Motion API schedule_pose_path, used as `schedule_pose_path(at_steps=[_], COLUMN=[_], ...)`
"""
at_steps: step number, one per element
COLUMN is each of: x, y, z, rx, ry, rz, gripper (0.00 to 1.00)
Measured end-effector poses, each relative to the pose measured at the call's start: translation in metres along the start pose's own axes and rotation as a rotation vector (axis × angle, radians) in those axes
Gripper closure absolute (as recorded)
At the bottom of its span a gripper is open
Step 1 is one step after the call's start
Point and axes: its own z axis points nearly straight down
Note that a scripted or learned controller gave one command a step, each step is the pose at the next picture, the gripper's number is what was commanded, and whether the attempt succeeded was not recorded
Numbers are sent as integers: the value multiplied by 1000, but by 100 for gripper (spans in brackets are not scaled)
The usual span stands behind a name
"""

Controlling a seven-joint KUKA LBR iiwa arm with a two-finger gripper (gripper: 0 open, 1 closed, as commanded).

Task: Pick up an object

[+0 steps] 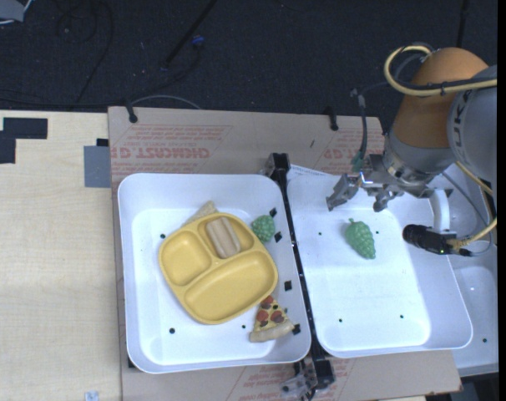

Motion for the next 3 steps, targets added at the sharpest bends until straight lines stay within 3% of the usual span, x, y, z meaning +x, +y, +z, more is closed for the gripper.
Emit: schedule_pose_path(at_steps=[2,3], x=[-8,-9], y=[-4,-4], z=[104,92], rx=[5,3], ry=[1,1], rz=[1,4], gripper=[0,100])
